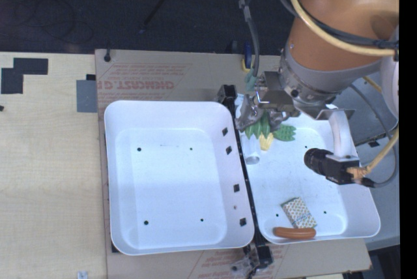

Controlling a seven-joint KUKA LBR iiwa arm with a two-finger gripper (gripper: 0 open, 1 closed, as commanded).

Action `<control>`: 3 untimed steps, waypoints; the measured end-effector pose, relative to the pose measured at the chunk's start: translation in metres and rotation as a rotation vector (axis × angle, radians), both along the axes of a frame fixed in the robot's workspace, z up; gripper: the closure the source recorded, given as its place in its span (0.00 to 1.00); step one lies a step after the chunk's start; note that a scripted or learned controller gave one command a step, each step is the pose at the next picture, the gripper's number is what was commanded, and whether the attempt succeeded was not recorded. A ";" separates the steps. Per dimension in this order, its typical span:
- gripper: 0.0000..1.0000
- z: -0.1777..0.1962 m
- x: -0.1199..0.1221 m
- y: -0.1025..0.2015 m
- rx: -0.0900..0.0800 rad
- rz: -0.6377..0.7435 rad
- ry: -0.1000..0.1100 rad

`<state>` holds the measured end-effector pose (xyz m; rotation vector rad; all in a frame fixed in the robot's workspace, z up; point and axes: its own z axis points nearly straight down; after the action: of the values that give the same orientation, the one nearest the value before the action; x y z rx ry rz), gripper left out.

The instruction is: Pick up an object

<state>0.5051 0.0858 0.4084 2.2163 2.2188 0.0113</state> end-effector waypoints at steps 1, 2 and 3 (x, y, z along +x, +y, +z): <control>1.00 -0.035 0.061 0.060 -0.002 0.003 0.012; 1.00 0.016 0.079 0.127 0.001 0.005 0.007; 1.00 0.010 0.084 0.159 -0.002 0.001 0.013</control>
<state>0.5888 0.2445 0.4185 2.2201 2.2259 -0.0045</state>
